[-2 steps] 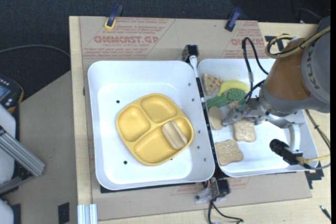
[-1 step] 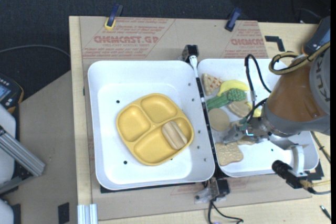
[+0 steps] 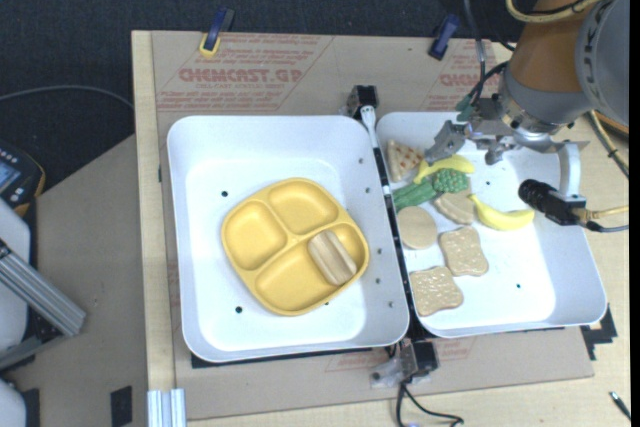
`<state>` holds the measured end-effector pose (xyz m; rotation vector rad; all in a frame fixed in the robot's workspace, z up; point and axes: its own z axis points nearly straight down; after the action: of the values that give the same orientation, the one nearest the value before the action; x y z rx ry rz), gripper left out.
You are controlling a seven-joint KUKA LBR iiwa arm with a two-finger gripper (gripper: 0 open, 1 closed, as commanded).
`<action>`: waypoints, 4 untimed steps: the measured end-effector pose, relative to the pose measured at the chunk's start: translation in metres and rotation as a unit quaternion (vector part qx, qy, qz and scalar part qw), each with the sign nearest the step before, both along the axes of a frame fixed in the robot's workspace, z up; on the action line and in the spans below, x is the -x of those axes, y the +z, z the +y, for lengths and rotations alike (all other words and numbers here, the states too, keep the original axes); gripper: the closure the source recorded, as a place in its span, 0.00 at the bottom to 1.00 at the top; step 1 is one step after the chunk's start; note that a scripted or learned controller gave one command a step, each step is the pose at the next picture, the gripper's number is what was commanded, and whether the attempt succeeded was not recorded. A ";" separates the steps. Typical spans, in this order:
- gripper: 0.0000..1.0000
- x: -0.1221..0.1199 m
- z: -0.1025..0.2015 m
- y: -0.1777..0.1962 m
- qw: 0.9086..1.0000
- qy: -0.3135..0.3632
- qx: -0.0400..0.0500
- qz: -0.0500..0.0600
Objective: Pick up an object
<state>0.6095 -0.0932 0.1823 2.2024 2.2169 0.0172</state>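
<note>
Camera view: nearest in the right bin (image 3: 560,310), two crackers (image 3: 437,289), then a round biscuit (image 3: 418,228). Left bin (image 3: 190,215) holds a yellow divided plate (image 3: 270,235) with a bread piece (image 3: 332,257) in one compartment. Farther, a banana (image 3: 503,215), green vegetable (image 3: 432,187). Gripper (image 3: 445,147) hangs above the vegetable; its fingers' state I cannot tell.
</note>
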 end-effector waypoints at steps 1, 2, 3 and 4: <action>0.00 0.038 -0.012 -0.103 1.000 -0.005 -0.002 0.014; 1.00 0.034 -0.012 -0.087 1.000 -0.004 -0.002 0.009; 1.00 0.034 -0.012 -0.077 1.000 -0.004 -0.002 0.008; 1.00 0.034 -0.011 -0.068 1.000 -0.004 -0.001 0.007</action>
<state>0.5758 -0.1047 0.1147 2.2199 2.2166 0.0035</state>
